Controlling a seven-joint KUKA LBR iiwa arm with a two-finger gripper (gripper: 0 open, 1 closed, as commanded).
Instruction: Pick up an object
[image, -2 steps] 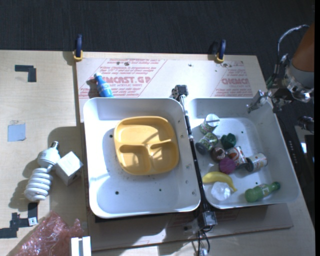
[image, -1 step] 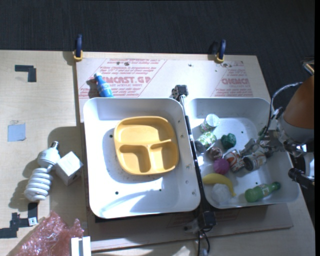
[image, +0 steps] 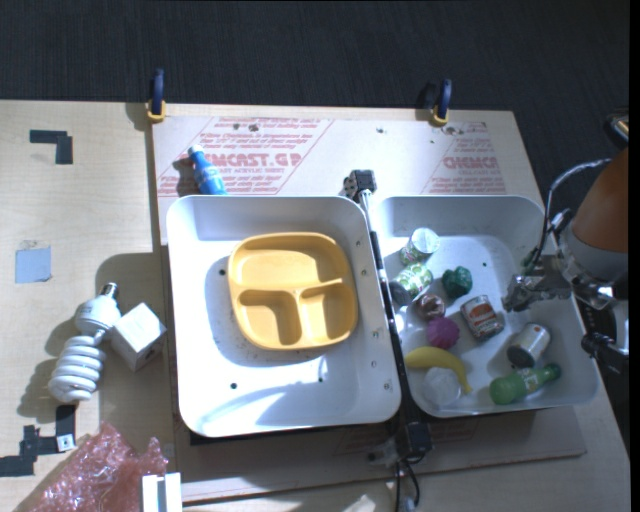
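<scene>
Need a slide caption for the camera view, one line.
Gripper over right bin of small items; yellow tray in left bin.

Two white bins (image: 190, 300), one yellow tray (image: 292, 290), one banana (image: 440, 360)
</scene>
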